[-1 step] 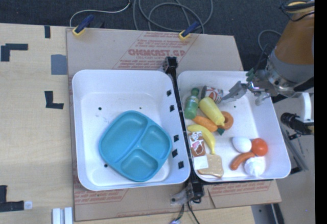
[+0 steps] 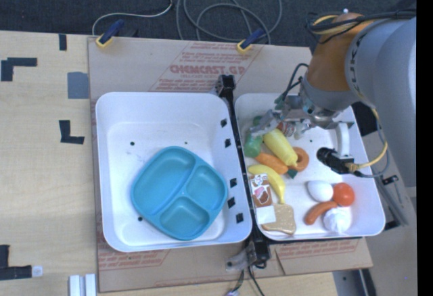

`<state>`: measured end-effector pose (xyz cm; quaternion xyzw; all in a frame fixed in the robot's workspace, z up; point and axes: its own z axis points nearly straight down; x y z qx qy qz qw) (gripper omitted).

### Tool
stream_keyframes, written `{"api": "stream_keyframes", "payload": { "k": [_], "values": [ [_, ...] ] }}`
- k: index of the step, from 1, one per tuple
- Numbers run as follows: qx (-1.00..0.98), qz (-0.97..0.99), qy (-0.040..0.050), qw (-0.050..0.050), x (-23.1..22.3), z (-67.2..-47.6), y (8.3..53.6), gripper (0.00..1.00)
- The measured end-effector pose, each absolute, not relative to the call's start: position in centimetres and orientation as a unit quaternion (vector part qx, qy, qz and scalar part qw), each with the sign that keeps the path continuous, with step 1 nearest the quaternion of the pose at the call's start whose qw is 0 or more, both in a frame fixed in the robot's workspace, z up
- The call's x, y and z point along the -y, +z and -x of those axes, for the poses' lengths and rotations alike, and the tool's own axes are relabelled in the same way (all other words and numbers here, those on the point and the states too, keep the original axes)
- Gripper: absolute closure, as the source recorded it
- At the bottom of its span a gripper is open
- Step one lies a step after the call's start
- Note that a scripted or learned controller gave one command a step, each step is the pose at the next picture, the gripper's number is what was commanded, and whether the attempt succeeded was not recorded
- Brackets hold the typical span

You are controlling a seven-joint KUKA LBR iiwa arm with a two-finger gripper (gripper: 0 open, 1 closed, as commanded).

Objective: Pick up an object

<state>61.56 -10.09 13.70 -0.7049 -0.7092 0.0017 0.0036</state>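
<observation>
My gripper hangs over the far part of the right bin, reaching in from the right. Just below it lies a yellow toy corn cob, with a green toy vegetable to the cob's left. A grey-green piece lies beside the gripper's left side. I see nothing lifted out of the bin. Further toward me in the same bin lie a yellow-orange banana, a small carton and a slice of toast.
The right bin also holds a white egg, a red tomato, an orange sausage and a white lump. A blue divided plate lies in the left bin. A black divider separates the bins.
</observation>
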Motion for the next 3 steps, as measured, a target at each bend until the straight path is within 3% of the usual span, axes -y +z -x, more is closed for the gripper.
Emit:
{"api": "stream_keyframes", "payload": {
  "k": [1,2,3],
  "values": [
    [0.708,0.706,-0.0073,-0.012,11.6,-58.7,10.3,0.0],
    [0.708,0.706,-0.0001,-0.001,12.3,-65.0,9.7,0.0],
    [0.707,0.707,-0.0001,-0.002,10.5,-61.4,8.6,0.0]
  ]
}}
